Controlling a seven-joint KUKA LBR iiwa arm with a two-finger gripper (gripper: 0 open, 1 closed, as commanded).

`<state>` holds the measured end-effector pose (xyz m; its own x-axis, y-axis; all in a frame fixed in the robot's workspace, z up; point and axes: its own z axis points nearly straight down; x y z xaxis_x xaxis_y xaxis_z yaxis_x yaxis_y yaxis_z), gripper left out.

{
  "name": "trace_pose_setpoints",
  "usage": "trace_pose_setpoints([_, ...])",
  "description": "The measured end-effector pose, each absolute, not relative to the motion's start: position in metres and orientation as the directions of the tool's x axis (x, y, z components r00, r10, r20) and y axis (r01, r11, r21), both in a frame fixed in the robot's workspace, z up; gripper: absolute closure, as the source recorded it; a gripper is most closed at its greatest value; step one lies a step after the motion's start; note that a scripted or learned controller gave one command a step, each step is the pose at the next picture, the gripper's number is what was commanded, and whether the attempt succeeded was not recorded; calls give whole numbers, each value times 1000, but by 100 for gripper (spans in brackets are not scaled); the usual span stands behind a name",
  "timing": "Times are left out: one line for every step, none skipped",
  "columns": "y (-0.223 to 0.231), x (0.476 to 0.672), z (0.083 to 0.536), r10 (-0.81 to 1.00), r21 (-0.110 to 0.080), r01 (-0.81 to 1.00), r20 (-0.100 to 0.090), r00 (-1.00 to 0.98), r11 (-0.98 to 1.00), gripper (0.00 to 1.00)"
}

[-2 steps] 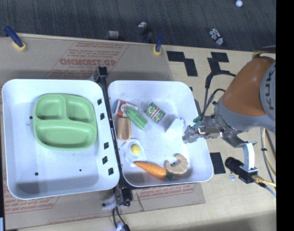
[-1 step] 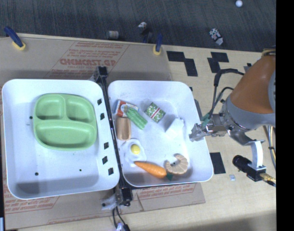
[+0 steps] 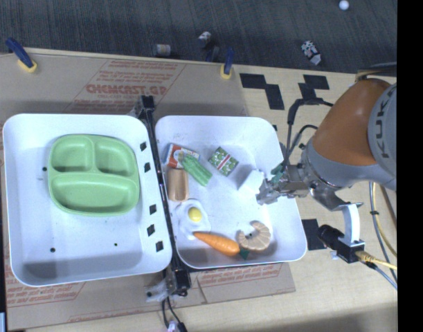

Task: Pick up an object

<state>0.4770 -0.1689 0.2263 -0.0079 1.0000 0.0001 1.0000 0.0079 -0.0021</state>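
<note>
1. Left bin (image 3: 17, 206): holds a green three-compartment plate (image 3: 93, 173), lying toward its far side.
2. Right bin (image 3: 259, 133): a green-and-red printed carton (image 3: 223, 160) near the centre far side; a green pod-like toy (image 3: 196, 169) against a red-and-white packet (image 3: 175, 154) at the far-left corner; a tan cylinder (image 3: 177, 184) along the left wall.
3. Near edge of right bin: fried egg (image 3: 194, 215), carrot (image 3: 217, 242), croissant-like pastry (image 3: 255, 236).
4. Gripper (image 3: 266, 191): low over the right side of the right bin, clear of every item. Whether the jaws are spread or closed cannot be told; nothing seen between them.
</note>
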Motion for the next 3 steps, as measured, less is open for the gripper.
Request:
trace_pose_setpoints([-167, 476, 216, 1000, -4, 1000, 0, -7, 7, 100])
trace_pose_setpoints([-211, 481, 269, 1000, 4, 1000, -3, -5, 5, 100])
trace_pose_setpoints([-157, 477, 210, 1000, -2, 1000, 1, -7, 7, 100])
